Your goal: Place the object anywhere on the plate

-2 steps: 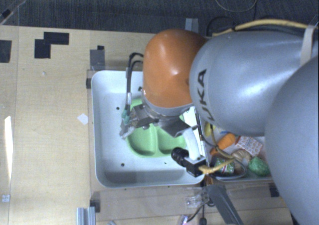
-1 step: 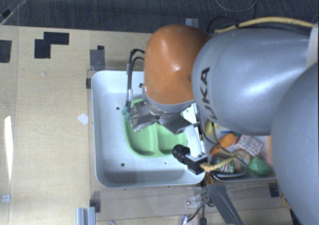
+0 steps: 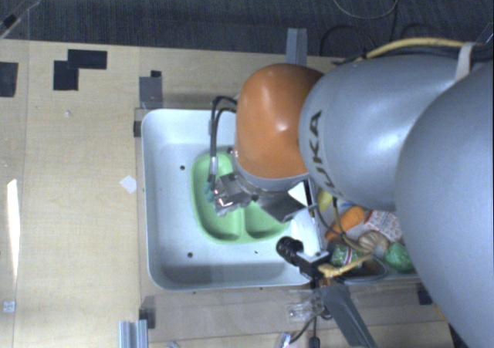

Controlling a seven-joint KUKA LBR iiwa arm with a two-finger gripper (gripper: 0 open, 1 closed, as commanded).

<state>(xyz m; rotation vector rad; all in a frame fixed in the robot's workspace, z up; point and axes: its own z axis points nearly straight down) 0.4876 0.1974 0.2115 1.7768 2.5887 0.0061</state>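
We see the KUKA arm [image 3: 386,138], grey w/ orange band, reaching in from 3 o'clock over the left white bin [image 3: 166,184], its wrist covering most of a green plate [image 3: 220,223] lying in that bin's right half. The gripper [image 3: 224,198] sits low over the plate's 9 o'clock side; whether it's apart or together we can't tell, nor whether anything's in it. The right bin [image 3: 374,271], at approx. 4 o'clock from the plate, holds a heap of mixed objects [image 3: 363,234], orange and green pieces among them.
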